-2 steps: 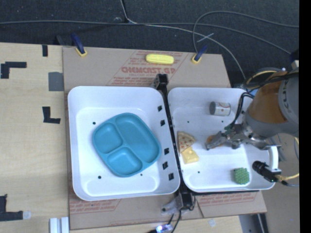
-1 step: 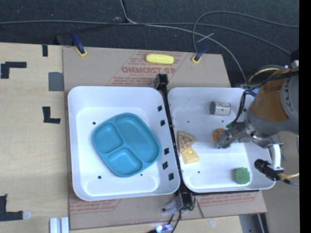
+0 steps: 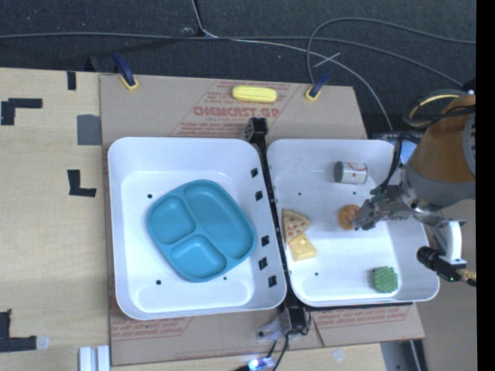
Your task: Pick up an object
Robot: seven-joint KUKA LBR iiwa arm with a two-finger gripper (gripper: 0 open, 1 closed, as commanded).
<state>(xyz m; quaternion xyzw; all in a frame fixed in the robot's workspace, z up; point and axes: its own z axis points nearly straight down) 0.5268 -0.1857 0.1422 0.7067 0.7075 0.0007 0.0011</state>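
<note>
2 white bins. Left bin (image 3: 124, 207): 1 blue divided plate (image 3: 201, 229). Right bin (image 3: 325, 288): 1 small can (image 3: 350, 172) far side, 1 orange ball (image 3: 348, 216) mid, touching gripper (image 3: 363, 218), 2 yellow wedges (image 3: 297, 235) left, 1 green block (image 3: 384, 279) near right. Grip state: can't tell.

In the right bin (image 3: 325, 154), the end effector (image 3: 365, 219) sits low just beside an orange piece (image 3: 347, 216), crowding the middle. A small can (image 3: 350, 172) lies near the far wall; two yellow wedges (image 3: 298, 236) block the left wall, and a green block (image 3: 384, 279) fills the near right corner. Bare floor lies between them. A blue divided plate (image 3: 201, 229) covers the centre of the left bin (image 3: 128, 157), leaving margins open
</note>
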